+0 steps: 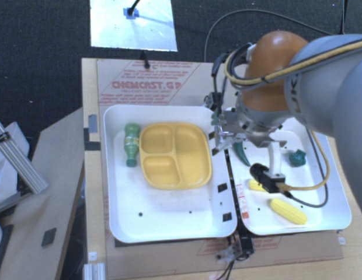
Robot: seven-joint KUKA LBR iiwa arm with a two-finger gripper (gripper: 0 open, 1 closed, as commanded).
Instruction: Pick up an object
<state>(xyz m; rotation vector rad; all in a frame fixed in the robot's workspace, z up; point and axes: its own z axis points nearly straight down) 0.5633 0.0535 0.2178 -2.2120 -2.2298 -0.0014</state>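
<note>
In the right bin: corn cob, likely light, stiff, smooth plastic; grasp across its middle. Tool beside green pepper; spread or pressed together, cannot tell.

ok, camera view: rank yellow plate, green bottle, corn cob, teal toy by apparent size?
1. yellow plate
2. green bottle and corn cob: too alike to rank
3. teal toy, smallest
</note>
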